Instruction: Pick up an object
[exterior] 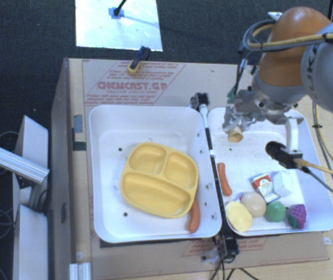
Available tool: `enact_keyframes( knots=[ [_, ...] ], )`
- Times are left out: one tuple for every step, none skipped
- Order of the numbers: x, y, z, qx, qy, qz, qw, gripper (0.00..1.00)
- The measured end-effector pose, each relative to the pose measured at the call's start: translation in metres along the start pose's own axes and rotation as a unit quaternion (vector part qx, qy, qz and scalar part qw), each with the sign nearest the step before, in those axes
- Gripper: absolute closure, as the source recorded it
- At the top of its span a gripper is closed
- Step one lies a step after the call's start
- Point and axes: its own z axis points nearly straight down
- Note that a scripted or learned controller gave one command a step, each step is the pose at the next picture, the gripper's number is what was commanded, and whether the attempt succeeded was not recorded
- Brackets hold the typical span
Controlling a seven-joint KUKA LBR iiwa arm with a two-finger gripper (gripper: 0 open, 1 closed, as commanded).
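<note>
The gripper [235,126] hangs over the right bin [253,159], at its upper left corner in the view, and a small tan piece [235,136] sits right at its tip. From this slant I cannot tell whether the gripper is open or closed, nor whether the piece is clasped or merely lying under it on the bin floor. That doubt is the main risk: if the grip catches just the top edge of the piece, a lift would likely let it slip out and roll. The piece looks small and rounded, so it offers little to hold. The spot adds a second hazard. The piece lies near the wall shared with the left bin [114,142], so a slightly off approach could jam the gripper against that wall. It could also nudge the piece into the corner, where it would be harder to reach. The other things are well apart from here. A carrot [224,179] lies lower along the same wall, and a carton [263,186], a white block [283,183], a beige ball [252,203], a yellow lump [239,216], a green ball [275,212] and grapes [297,216] cluster at the near end, so knocking those seems unlikely. The tray [159,179] and the sausage [194,216] beside it in the left bin lie out of the way too.
</note>
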Motion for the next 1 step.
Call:
enact_keyframes(
  knots=[
    [0.0454,-0.0175,-0.0102,0.000,0.000,0.000,1.0000,1.00]
  ],
)
